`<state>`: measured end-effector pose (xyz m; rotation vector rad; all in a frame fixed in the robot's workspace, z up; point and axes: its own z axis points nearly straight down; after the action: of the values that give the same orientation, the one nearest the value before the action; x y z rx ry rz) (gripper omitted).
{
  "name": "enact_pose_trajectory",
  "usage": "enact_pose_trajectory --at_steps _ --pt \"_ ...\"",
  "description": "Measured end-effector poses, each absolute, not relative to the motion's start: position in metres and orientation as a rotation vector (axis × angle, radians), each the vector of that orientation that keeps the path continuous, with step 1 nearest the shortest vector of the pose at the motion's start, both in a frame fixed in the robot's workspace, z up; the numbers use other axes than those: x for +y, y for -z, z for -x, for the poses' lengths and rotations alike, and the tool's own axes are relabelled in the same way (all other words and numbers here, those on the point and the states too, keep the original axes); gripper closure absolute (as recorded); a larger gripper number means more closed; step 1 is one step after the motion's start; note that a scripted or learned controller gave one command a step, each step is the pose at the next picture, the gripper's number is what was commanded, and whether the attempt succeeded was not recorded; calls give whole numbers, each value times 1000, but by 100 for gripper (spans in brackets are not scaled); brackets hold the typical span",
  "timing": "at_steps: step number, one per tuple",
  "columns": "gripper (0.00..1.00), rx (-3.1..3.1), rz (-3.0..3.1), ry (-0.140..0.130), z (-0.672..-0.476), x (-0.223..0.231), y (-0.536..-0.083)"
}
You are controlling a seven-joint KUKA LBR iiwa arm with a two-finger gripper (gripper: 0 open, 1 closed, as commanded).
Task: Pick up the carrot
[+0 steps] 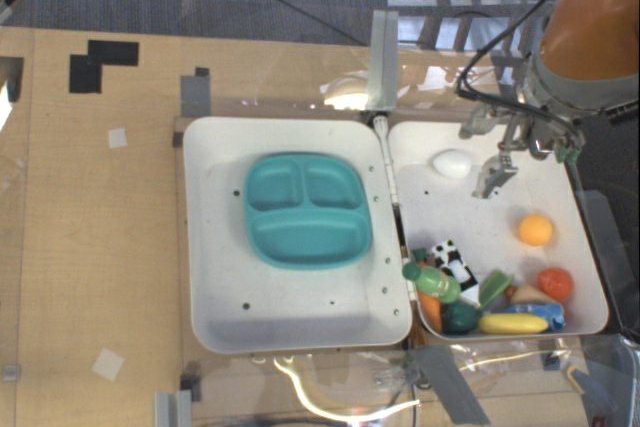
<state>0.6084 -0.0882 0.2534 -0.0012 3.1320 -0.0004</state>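
Note:
The carrot (431, 306), a short orange piece with a green top, lies in the front left corner of the right bin (480, 215), pressed in among other toy foods. My gripper (494, 177) hangs over the back half of the same bin, just right of a white egg (451, 163). It is well behind the carrot, and nothing is seen in it.
Around the carrot lie a black-and-white piece (451, 261), a dark green item (460, 318), a green pepper (495, 287), a banana (513, 323) and a red tomato (555, 283). An orange ball (536, 230) sits mid right. The left bin (215, 305) holds a teal divided plate (305, 210).

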Motion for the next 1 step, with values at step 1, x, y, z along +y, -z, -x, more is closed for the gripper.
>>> enact_pose_trajectory --at_steps 1 --pt "0 3131 -28 6 -528 -163 -276"
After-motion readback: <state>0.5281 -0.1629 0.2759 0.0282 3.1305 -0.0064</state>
